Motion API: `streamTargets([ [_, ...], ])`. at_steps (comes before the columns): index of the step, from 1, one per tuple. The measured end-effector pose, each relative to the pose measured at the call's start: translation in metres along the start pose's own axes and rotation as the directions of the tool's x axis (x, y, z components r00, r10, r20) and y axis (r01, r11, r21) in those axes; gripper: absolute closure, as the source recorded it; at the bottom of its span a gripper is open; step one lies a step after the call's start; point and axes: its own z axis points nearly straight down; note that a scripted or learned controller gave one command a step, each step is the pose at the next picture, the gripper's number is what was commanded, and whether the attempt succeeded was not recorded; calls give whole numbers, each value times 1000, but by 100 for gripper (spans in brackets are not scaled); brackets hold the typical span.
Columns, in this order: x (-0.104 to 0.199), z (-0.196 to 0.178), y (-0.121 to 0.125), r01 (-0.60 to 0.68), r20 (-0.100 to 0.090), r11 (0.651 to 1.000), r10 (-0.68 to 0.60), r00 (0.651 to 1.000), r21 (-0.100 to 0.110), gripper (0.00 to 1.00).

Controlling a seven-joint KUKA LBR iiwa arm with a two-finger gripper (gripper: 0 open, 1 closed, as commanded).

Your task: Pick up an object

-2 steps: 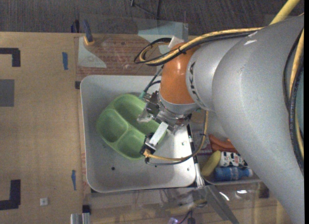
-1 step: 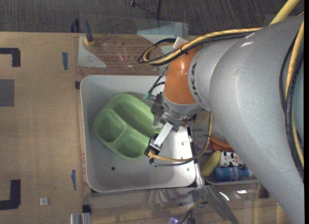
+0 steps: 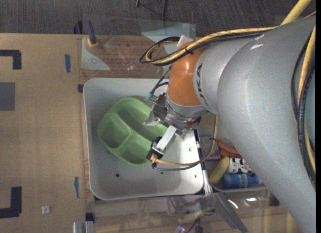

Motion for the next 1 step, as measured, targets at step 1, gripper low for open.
streamTargets([
  [1,-6,-5,1,-8,11,1000,8,1000,4,100],
])
